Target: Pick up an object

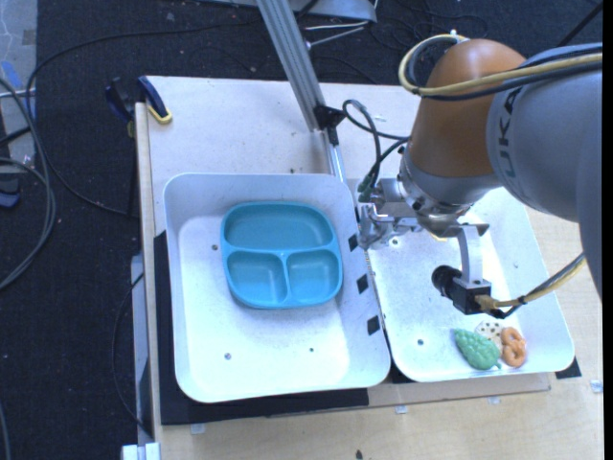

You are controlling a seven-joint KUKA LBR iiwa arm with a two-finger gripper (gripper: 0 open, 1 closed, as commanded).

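A blue divided plate (283,255) lies in the left bin (196,353), toward its far half. In the near right corner of the right bin (421,348) lie a green lumpy object (476,349), an orange pretzel-like object (513,346) and a small white spotted piece (489,330), all close together. My gripper (379,220) hangs over the far left part of the right bin, close to the wall shared by the two bins. The bulky wrist above hides most of it. It is well apart from the small objects and just right of the plate.
A slanted metal pole (299,60) rises from behind the bins, with cables near its foot. The bench top (230,123) lies bare behind the bins. Black floor with cables surrounds the bench on the left.
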